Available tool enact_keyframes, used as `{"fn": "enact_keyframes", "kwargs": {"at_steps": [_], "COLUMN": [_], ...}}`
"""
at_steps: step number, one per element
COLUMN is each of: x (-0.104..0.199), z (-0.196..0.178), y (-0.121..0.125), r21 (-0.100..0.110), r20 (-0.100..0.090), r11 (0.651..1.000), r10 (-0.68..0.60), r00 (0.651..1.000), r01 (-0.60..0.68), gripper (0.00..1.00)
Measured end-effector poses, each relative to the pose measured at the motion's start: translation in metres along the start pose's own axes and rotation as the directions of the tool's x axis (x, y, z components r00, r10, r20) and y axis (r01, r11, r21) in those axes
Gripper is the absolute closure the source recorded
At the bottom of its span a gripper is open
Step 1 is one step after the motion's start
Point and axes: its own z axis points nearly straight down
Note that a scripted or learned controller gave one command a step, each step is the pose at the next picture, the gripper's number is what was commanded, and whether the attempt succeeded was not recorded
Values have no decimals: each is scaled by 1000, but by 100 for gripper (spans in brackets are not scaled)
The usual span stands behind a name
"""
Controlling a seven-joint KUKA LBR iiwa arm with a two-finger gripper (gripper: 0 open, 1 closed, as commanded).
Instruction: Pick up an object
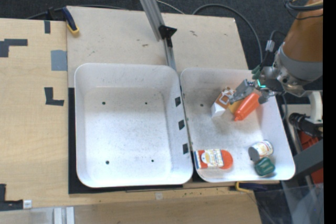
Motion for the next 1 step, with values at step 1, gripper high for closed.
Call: {"fn": "enact_keyframes", "kwargs": {"at_steps": [1], "x": [0], "z": [-2], "y": [1], "r21": [-4], "r20": [1], "r11": [1000], "r10": [-1], "r00": [1000], "r01": [1], "gripper": [0]}}
